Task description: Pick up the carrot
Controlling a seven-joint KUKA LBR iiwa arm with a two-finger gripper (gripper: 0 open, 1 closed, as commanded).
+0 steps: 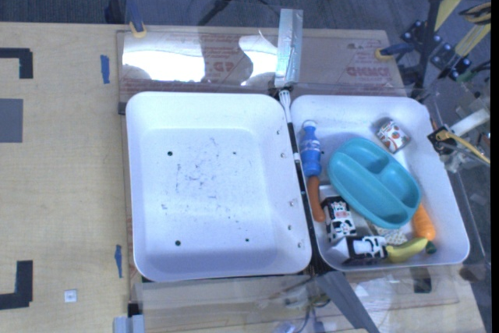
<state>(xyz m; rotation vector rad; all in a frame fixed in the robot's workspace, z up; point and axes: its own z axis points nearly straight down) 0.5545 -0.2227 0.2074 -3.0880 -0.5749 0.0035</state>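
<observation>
Start at the left: the left bin (156, 246) on the counter (54, 168) plays no part in this pick. Your target lies in the right bin (448, 191), at its left side. Just past the wall where the two bins meet, a blue bottle (310, 148) lies pointing up and down the view. The carrot (314, 199) lies in line below it, a slim orange stick whose long axis runs nearly parallel to that wall and just beside it. A black-and-white cow-patterned object (337, 218) sits close on its right near its lower end, and the teal divided dish (374, 183) lies a little further right.

Further right again, a second orange piece (423, 224) peeks out from under the dish's lower right edge, above a banana (409, 248). I judge the slim one to be the carrot, but you should weigh that.

You cannot tell from this view how the pincer stands, spread or pressed together. Since the arm reaches in from the right, the carrot lies at the far side of the bin from it, across the dish. A grasp should close across the carrot's short width, and the near wall leaves little room on that side.
</observation>
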